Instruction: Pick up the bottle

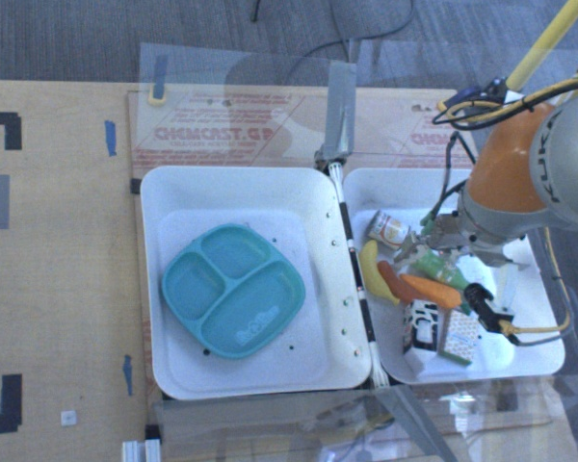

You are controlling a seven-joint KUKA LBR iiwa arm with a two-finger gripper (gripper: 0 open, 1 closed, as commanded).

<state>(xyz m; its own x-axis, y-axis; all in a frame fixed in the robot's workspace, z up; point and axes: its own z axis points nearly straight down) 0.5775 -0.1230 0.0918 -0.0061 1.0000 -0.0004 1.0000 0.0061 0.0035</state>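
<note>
At the frame's left, the bench [58, 287] carried a white bin [173, 195] with a teal divided plate [233, 289]. In the right bin [549, 354] lay a can [388, 229], a banana [370, 269] and a carrot [429, 291]. My gripper [433, 248] hung low over what was perhaps the green bottle [441, 269]; I couldn't tell its spread.

Light wooden bench [58, 287] bearing two shallow white bins side by side: left bin [164, 195] and right bin [539, 349], edges touching. Blue tape strips [110, 139] and black corner marks [10, 129] lie on the bench's left part.
</note>
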